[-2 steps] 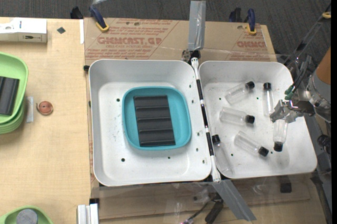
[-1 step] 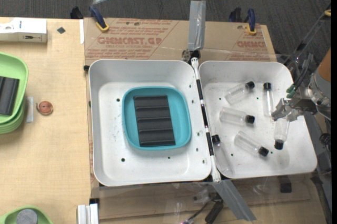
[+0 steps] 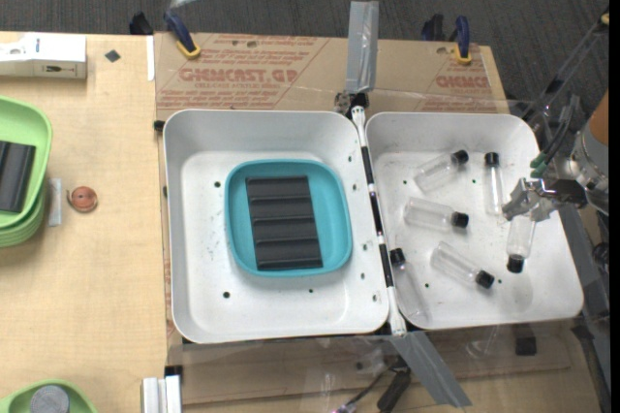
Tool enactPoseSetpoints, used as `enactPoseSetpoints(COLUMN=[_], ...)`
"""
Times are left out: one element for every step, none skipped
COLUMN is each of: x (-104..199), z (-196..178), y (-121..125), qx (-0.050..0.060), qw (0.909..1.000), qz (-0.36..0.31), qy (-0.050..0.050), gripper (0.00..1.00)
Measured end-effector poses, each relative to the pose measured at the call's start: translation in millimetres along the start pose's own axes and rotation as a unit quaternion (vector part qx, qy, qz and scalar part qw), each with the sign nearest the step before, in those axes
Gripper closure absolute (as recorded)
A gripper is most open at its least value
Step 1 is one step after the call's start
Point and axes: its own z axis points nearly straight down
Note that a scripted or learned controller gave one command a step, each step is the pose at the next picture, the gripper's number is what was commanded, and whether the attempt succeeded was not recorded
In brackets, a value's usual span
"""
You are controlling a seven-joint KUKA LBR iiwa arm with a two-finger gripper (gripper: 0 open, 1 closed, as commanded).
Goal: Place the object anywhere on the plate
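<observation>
A teal plate (image 3: 337,207) with a black ridged insert (image 3: 283,222) lies in the left white bin (image 3: 194,237). Several clear vials with black caps lie in the right bin (image 3: 552,300): one (image 3: 441,171) at the back, one (image 3: 433,214) in the middle, one (image 3: 459,263) near the front. My gripper (image 3: 528,198) hovers low over the right bin's right side. Directly beneath it is another vial (image 3: 520,241), cap pointing to the front; whether it is held is unclear.
A further vial (image 3: 492,183) lies just left of the gripper. A loose black cap (image 3: 395,257) rests by the wall between the bins. Green dishes (image 3: 24,174) and a small round brown piece (image 3: 83,199) sit on the wooden bench at far left.
</observation>
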Motion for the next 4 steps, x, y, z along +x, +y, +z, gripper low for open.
enactPoseSetpoints(x=[71,181,229,229], z=[11,-25,22,22], y=[-30,-39,-5,-5], qx=[0.000,-0.002,0.000,-0.001], qw=[0.9971,0.9866,0.9690,0.9691], qz=[-0.076,-0.163,-0.247,-0.247], qy=[0.002,0.001,0.001,0.001], gripper=[1.00,1.00,1.00,0.00])
